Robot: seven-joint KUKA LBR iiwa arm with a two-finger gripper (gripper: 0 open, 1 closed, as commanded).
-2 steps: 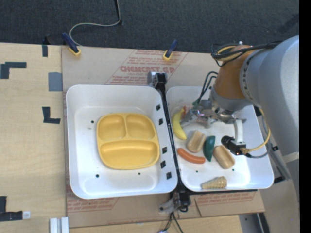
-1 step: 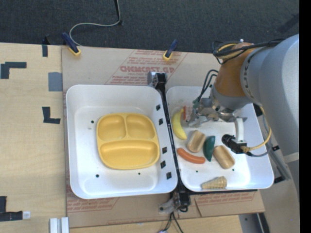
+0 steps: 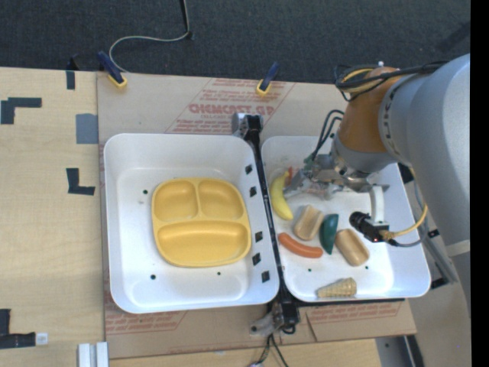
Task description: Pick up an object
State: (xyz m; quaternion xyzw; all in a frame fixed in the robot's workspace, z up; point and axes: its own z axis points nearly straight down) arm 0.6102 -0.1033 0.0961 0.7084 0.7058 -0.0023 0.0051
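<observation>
Waffle cone [image 3: 338, 287] lying nearest in the right bin [image 3: 409, 277]; banana [image 3: 280, 202] resting farther left beside the gripper [image 3: 315, 180], jaw state indiscernible. Banana appearing light, stiff, slick plastic; gripping mid-length seeming best.

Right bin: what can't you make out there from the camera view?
- Gripper: finger state and any hold unreadable, blurred and under the arm's wrist.
- Right bin: upper right floor covered by the arm.
- Small item by the banana: partly hidden, unidentifiable.
</observation>
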